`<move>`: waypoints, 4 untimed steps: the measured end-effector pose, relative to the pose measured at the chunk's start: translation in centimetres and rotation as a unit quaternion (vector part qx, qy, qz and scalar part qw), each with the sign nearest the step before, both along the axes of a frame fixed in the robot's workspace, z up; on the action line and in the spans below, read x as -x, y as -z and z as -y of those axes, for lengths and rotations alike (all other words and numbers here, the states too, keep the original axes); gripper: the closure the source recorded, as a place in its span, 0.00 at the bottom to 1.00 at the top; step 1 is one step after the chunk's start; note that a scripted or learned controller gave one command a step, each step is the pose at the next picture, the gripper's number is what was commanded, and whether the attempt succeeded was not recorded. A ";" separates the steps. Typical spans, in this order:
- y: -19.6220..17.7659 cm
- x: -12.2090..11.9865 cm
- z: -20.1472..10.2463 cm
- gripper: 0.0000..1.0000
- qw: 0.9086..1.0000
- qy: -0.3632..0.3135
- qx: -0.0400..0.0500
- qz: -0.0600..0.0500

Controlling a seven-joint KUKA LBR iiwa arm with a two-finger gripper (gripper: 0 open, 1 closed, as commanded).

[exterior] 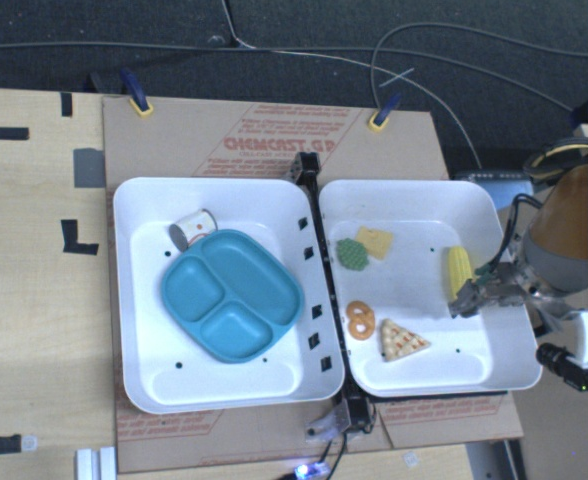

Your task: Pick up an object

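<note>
Camera view: ridged yellow corn cob point(459, 269) beside triangular waffle-textured pizza slice point(402, 341)

left bin point(134, 298): blue tray point(232, 294), small cup point(193, 229) | clamps point(138, 101) on cardboard point(274, 138)

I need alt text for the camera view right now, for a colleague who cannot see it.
The gripper sits low in the right bin, beside a corn cob; nothing is visibly held. That bin also holds a pretzel, a pizza slice, a green piece and a yellow piece. The left bin holds a blue divided tray and a small can.
</note>
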State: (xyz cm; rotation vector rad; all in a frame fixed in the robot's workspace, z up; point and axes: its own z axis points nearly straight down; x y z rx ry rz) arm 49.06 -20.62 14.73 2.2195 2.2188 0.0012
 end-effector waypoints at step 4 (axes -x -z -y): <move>-4.6 -3.4 -9.2 1.00 1.000 -0.003 -0.001 -0.002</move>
